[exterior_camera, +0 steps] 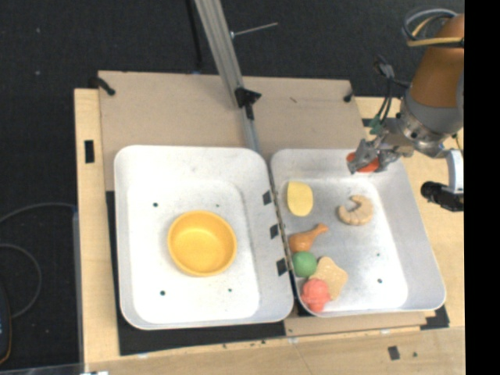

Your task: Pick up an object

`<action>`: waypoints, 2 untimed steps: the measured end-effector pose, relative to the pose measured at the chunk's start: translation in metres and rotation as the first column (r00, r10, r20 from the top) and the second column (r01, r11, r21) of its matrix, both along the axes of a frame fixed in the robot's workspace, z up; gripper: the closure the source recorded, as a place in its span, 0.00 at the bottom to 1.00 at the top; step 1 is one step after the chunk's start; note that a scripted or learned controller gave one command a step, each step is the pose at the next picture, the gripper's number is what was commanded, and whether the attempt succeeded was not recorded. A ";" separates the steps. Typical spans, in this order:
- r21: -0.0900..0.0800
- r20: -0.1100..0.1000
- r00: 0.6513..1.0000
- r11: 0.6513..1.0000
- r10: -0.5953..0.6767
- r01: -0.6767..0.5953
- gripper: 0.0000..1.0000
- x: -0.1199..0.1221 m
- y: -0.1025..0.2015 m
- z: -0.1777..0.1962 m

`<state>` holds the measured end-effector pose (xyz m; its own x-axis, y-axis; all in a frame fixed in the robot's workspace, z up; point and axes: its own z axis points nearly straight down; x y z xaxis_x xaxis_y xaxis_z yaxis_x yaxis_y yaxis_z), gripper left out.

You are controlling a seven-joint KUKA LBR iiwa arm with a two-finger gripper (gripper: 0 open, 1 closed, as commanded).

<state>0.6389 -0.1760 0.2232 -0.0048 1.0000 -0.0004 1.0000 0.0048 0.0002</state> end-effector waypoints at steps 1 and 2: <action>0.002 0.001 1.000 1.000 0.002 -0.002 1.00 -0.018 0.059 0.008; 0.003 0.001 1.000 1.000 0.002 -0.002 1.00 -0.030 0.103 0.019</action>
